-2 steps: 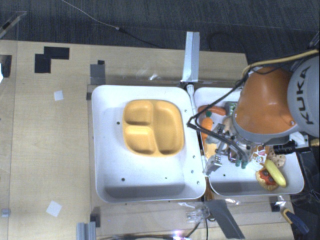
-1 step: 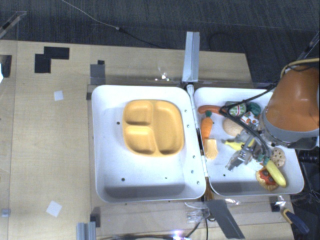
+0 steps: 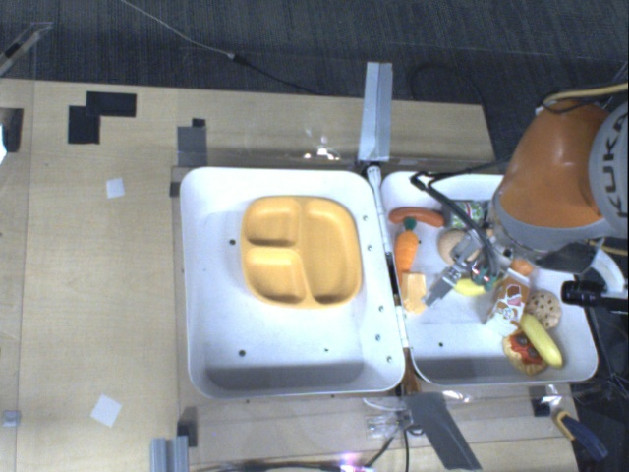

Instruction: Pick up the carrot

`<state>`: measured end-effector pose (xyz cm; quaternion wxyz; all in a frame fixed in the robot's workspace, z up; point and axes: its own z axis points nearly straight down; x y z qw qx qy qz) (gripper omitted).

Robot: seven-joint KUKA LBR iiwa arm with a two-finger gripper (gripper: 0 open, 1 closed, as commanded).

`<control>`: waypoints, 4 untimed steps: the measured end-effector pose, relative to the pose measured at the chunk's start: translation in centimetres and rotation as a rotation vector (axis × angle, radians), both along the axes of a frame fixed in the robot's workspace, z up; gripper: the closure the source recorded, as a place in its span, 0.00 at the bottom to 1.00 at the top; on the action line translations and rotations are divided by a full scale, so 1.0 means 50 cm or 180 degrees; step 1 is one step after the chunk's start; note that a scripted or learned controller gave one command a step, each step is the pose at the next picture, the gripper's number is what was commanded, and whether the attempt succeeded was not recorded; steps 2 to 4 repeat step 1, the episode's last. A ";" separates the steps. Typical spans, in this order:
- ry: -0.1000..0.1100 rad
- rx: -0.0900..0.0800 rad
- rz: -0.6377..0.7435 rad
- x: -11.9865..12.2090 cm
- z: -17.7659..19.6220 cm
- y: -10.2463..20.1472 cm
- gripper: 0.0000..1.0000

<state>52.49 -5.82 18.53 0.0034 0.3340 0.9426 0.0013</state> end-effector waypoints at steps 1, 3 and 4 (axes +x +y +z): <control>0.0000 0.0003 -0.0364 0.125 0.000 0.040 0.00; 0.0000 0.0003 -0.0364 0.125 0.000 0.040 0.00; 0.0000 0.0003 -0.0364 0.125 0.000 0.040 0.00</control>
